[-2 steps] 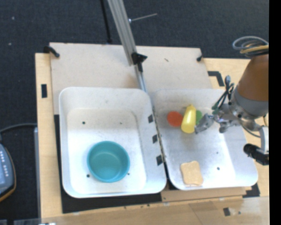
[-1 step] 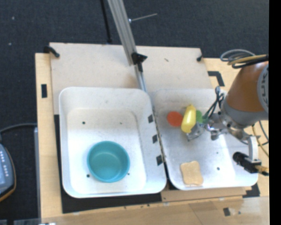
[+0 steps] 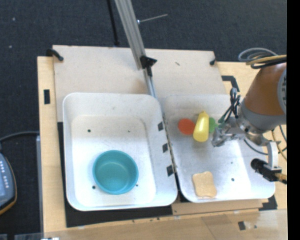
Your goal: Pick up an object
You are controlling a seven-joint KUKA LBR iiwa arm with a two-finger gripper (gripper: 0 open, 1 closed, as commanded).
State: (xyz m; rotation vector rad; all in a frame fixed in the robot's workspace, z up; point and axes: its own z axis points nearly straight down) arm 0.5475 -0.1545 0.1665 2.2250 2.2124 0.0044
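1. A left white bin [image 3: 75,109] holds a teal bowl [image 3: 115,171] near its front.
2. A right white bin [image 3: 240,184] holds a red object [image 3: 186,126] touching a yellow pepper-like toy [image 3: 202,127], with something green [image 3: 213,124] just behind it, and a tan bread slice [image 3: 204,185] near the front edge.
3. The gripper [image 3: 218,139] sits low, just right of the yellow toy; whether it is open or closed cannot be told.

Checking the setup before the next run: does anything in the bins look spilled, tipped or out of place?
Nothing stands out. The teal bowl sits upright in the left bin. The right bin holds a yellow item, an orange one and a tan slice, with nothing spilled.
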